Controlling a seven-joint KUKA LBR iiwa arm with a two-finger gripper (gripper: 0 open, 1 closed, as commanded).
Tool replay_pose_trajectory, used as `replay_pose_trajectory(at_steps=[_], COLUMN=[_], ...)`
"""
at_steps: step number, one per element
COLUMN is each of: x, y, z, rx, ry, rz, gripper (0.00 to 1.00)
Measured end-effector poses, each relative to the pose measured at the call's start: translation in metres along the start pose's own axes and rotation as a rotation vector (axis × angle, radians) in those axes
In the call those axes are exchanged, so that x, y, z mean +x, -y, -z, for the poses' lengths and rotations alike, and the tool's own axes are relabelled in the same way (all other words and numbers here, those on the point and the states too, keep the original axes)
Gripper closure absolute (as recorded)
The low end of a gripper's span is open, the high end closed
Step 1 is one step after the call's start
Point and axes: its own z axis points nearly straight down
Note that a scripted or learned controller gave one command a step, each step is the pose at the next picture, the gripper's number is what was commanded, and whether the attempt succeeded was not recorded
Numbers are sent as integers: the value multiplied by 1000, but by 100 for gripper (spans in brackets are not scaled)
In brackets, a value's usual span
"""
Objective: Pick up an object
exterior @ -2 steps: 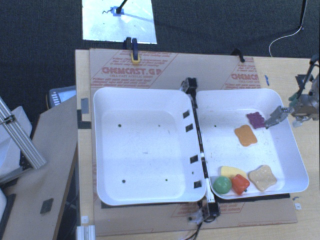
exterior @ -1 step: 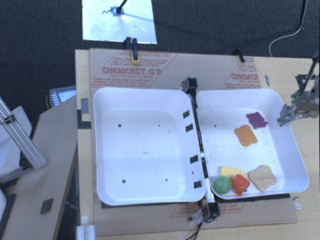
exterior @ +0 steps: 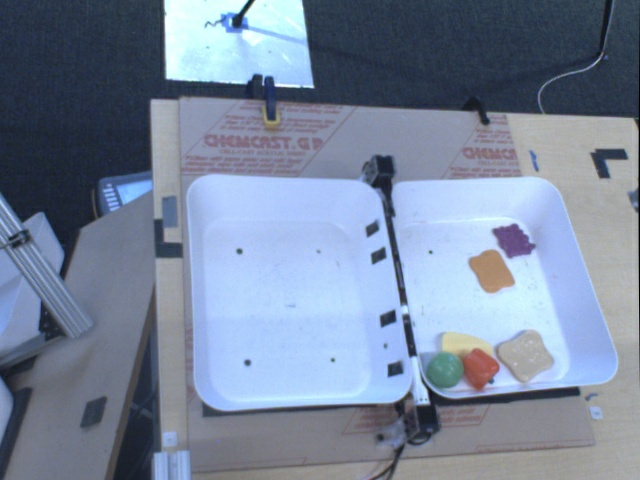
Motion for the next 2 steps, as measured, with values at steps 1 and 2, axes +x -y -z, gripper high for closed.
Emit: replay_pose_trajectory(at_steps=[1, 2], x=[-12, -1], y=[-36, -101], z=[-81, 21], rx=[13, -2], ry=[-3, 1], rz=[-6, 1], gripper=[100, 100])
